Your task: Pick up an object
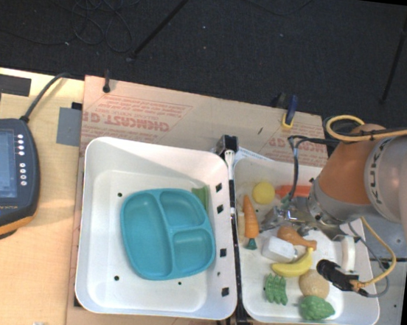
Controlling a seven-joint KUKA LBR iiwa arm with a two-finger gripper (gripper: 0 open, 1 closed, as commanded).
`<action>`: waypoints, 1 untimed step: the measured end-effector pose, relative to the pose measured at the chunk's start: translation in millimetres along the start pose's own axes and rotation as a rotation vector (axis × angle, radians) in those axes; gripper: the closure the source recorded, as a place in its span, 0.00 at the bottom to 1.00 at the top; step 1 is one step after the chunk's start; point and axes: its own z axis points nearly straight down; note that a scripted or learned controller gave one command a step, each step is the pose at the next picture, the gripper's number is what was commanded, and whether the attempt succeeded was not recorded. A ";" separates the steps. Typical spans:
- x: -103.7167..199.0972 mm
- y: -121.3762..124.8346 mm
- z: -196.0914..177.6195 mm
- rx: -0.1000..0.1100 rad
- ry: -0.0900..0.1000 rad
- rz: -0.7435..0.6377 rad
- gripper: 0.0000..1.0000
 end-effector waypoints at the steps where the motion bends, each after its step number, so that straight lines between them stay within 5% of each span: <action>1: 28.3 -74.6 0.8 0.006 0.004 0.003 0.00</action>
